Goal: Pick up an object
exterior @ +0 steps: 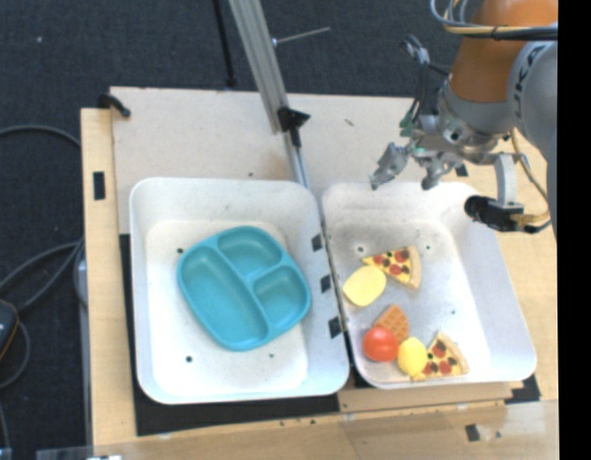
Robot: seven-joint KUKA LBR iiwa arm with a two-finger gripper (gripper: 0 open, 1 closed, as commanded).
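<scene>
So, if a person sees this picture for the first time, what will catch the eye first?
Probably the turquoise divided plate, lying alone in the left bin. Next, the bright toy food in the right bin: two pizza slices, a red tomato, a waffle piece and two yellow items. The arm's orange band stands out top right, with its open hand above that bin's far edge, holding nothing.

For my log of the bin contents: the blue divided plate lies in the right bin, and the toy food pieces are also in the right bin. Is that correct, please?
Not quite. The camera view shows the blue divided plate in the left bin, alone. The toy food pieces, among them a pizza slice and a red tomato, are indeed in the right bin.
</scene>
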